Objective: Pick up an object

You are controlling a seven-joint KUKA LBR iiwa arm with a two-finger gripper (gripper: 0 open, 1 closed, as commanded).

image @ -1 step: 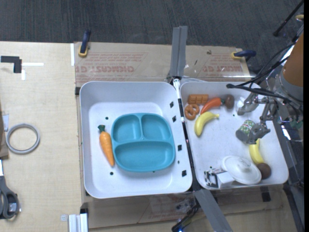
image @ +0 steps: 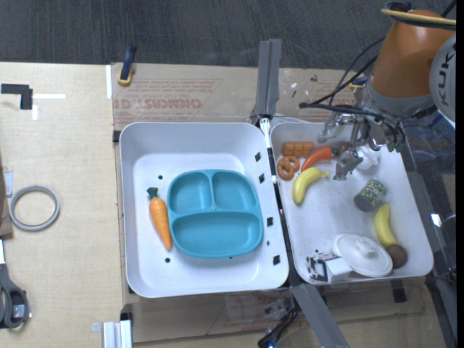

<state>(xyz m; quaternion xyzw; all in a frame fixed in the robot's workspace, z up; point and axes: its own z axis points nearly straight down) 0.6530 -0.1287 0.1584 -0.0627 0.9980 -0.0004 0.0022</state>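
Note:
My gripper (image: 346, 159) hangs over the upper part of the right bin (image: 413, 194), below the orange band of the arm. Its metal fingers point down, just right of an orange-red chilli-like piece (image: 316, 156) and above a yellow banana (image: 307, 183). Nothing shows between the fingers. Beside them lie a brown pretzel (image: 288, 167) and an orange waffle-like piece (image: 296, 148). Further down are a small green-labelled can (image: 370, 193), a second banana (image: 383, 225), a brown ball (image: 396, 254) and a white lidded dish (image: 364, 255).
The left bin (image: 134, 194) holds a blue divided plate (image: 215, 213) and a toy carrot (image: 160, 217) at its left. A grey tape ring (image: 30, 207) and scissors (image: 13, 304) lie on the bench at far left. Cables hang beside the arm.

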